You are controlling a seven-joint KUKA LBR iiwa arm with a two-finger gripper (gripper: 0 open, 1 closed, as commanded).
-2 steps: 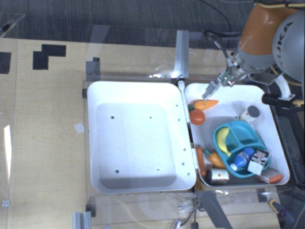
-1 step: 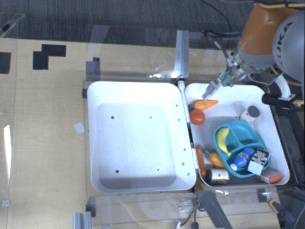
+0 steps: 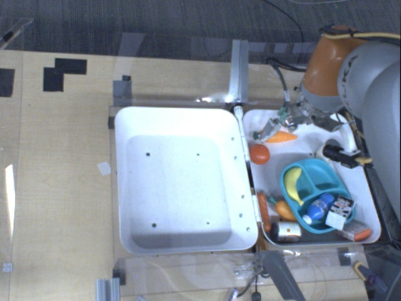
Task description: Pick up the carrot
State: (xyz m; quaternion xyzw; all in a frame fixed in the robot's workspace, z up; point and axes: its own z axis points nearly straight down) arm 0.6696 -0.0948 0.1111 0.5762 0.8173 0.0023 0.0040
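Grey arm (image 3: 369,86) looming largest at right, orange band above the wrist, reaching into the right bin (image 3: 374,205). Gripper (image 3: 276,127) low in that bin's far left corner, right over the carrot (image 3: 283,138); whether spread, closed or pinching impossible to tell from this angle. Carrot lying flat near the far wall. Likely trouble: smooth tapered carrot skidding sideways out of a closing pinch, or bumping the red ball (image 3: 259,153) just beside it. Tight quarters: far wall and the rim between the bins both close. Crowded blue bowl (image 3: 316,190) filling the near half. Freest way out straight up, with more open room over the left bin (image 3: 175,124).
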